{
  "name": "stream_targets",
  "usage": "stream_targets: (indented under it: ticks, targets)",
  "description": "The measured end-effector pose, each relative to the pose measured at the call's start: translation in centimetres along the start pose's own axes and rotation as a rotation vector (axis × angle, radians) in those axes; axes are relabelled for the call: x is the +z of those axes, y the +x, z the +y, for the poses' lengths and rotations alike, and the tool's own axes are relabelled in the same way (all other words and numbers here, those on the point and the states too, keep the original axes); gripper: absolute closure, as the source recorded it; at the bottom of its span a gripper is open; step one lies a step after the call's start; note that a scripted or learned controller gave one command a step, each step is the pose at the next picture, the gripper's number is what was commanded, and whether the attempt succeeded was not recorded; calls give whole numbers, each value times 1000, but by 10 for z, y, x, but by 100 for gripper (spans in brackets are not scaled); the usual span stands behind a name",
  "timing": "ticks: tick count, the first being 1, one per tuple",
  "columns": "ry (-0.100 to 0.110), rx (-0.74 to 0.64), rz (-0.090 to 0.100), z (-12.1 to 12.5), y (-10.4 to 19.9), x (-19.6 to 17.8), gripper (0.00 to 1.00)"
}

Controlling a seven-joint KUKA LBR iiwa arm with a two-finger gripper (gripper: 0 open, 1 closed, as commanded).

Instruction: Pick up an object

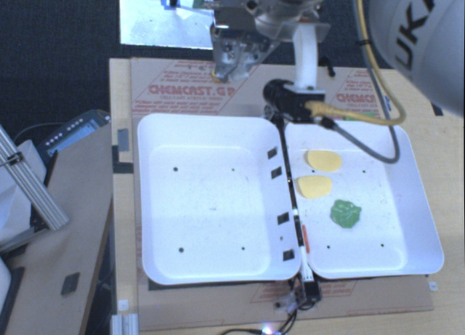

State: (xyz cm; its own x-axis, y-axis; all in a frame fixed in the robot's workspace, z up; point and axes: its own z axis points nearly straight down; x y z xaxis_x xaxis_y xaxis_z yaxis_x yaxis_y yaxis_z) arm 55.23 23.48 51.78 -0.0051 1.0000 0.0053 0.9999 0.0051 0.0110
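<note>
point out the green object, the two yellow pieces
green object (346, 214), camera view, its centre
upper yellow piece (322, 160), camera view, its centre
lower yellow piece (315, 186), camera view, its centre

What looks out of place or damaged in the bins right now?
Nothing stands out. Two yellow pieces and a green piece lie flat in the right bin, apart from each other, none spilled over the rim. The end effector sits beyond the bins' far edge.

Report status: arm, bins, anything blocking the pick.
Gripper up behind the bins, above the cardboard, holding nothing seen. Two yellow pieces and a green piece lie in the right bin. Nothing blocking them.
</note>
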Motion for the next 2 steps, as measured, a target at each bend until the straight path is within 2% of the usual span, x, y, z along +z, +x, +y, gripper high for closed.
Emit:
stream_targets:
  ticks: [1, 2]
  targets:
    - [7, 0, -3, -30, 0, -19, 100]
    - [12, 10, -6, -68, -77, 3, 100]
